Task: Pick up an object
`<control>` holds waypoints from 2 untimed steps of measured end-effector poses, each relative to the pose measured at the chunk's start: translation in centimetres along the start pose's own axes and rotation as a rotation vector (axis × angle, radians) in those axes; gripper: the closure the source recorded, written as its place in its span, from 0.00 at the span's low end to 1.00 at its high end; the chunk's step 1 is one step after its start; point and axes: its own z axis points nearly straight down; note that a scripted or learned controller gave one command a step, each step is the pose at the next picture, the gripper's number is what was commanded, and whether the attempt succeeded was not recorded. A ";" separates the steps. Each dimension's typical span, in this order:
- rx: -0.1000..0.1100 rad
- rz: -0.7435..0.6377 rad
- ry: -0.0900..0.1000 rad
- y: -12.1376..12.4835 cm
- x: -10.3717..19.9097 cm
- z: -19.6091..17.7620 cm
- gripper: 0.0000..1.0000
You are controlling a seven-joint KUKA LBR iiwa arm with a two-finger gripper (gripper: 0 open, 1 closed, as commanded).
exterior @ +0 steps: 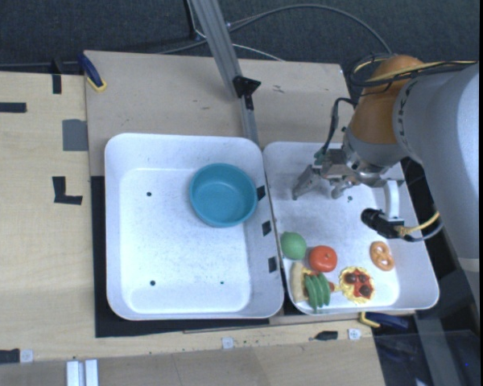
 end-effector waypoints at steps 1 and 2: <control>-0.005 -0.001 -0.001 0.1 0.0 -1.3 1.00; -0.010 0.000 -0.001 -0.6 -0.2 -7.2 1.00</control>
